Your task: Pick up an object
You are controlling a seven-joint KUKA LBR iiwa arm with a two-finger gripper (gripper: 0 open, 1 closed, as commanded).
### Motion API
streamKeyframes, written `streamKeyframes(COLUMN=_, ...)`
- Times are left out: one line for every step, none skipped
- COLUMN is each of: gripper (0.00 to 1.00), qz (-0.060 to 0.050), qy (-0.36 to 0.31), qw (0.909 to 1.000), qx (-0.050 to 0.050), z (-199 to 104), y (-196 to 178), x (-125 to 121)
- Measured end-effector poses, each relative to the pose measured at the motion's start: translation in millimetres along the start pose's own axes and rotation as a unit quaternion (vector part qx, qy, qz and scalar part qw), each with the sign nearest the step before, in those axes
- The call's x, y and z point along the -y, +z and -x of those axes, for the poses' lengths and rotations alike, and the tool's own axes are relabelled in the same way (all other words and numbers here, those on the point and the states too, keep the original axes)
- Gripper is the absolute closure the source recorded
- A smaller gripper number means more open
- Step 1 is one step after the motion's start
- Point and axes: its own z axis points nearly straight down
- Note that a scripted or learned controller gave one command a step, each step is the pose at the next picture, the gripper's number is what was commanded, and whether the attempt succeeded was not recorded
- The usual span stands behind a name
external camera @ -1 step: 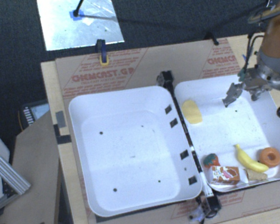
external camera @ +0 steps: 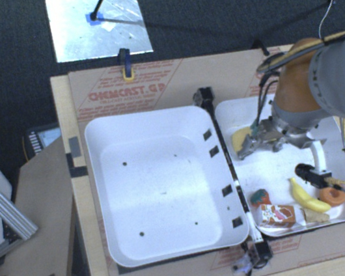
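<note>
Gripper (external camera: 248,146): low in the right bin (external camera: 276,165), at a yellow object (external camera: 240,136).
Jaws: opening and hold impossible to tell.

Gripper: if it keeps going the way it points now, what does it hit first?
Probably the yellow object at the far left of the right bin. The gripper points left right beside it. Height is unclear, so it could meet the bin floor instead.

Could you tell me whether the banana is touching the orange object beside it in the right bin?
Touching: the camera view shows the banana lying against the orange object, no gap between.
</note>
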Motion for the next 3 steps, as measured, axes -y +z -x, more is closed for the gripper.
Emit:
streamKeyframes(gripper=1.00, qz=0.005, qy=0.002, qw=1.0000, qx=0.002, z=4, y=-17, x=-2)
streamKeyframes(gripper=1.00, qz=0.007, qy=0.000, qw=1.0000, qx=0.002, z=-40, y=-111, x=-5)
streamKeyframes(gripper=1.00, qz=0.002, qy=-0.002, qw=1.0000, qx=0.000, z=-119, y=-105, x=29)
